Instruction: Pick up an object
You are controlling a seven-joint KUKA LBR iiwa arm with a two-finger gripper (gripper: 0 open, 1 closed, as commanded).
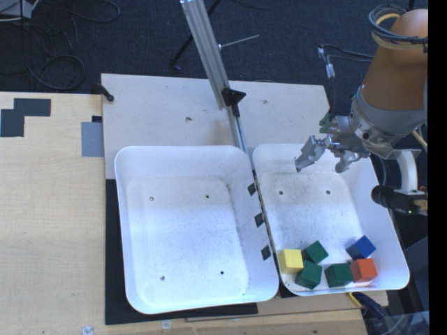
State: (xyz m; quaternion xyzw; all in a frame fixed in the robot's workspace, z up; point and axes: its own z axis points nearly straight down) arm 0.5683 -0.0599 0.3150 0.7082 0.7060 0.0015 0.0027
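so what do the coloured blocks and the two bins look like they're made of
Blocks, e.g. the yellow block and blue block: solid, matte, evenly coloured cubes with crisp edges, probably painted wood or hard plastic; the view leaves it open.

Left bin and right bin: thin white moulded plastic, judging by rounded corners, a rolled rim and a slight sheen. Dark speckles mark their floors.

No writing, label, brand mark, number or sign can be read anywhere on the things around the claw (327, 160).
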